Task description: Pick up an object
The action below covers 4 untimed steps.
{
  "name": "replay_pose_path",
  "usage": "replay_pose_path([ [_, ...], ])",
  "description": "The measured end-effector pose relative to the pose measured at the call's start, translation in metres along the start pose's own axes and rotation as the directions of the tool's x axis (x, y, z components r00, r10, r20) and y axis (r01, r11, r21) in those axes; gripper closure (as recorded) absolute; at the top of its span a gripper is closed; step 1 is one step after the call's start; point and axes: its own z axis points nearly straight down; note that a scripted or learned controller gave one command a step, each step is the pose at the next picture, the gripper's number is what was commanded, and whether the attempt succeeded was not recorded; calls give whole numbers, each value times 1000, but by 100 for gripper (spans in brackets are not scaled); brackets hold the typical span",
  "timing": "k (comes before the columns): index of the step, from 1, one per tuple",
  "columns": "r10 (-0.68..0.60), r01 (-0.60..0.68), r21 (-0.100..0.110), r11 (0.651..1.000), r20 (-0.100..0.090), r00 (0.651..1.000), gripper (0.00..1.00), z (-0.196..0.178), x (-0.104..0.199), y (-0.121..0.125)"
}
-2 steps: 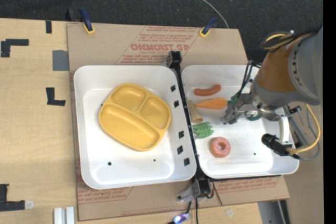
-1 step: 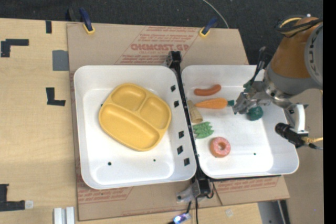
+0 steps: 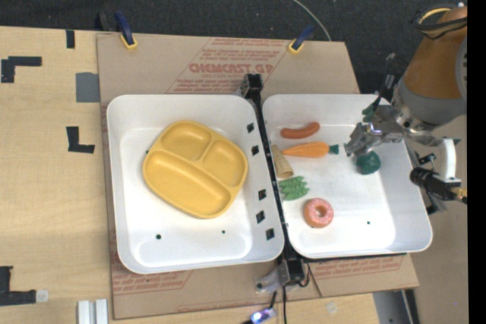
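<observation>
The right bin [image 3: 402, 235] serves as the landmark: the gripper [image 3: 363, 142] hangs over its far right part, close to the bin's right wall, with the grey arm [image 3: 433, 80] and its orange band reaching in from beyond that wall. Whether the pincer is spread or pressed together cannot be told from this slant. Just beside the gripper, on the near side, a small dark green object [image 3: 369, 162] sits on the bin floor, not clearly between the pincer's tips. Toward the bin's left wall lie a sausage [image 3: 301, 131] and, just nearer, a carrot [image 3: 310, 151], its tip pointing at the gripper. A tan piece [image 3: 282, 163] rests against the left wall, a leafy green piece [image 3: 293, 187] just beside it, and a pink doughnut [image 3: 318, 212] sits near the middle. The bin's near right floor is bare white, giving open room there. Left of the right bin, the other bin [image 3: 125, 163] holds a yellow divided plate [image 3: 196, 168], with bare floor along its near edge.
</observation>
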Motion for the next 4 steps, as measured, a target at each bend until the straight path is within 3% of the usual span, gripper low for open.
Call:
replay_pose_path([
  [1, 0, 0, -1, 1000, 1, 1000, 100, -47, 1, 2],
  [4, -5, 5, 5, 1000, -2, 1000, 100, -53, 152, -13],
])
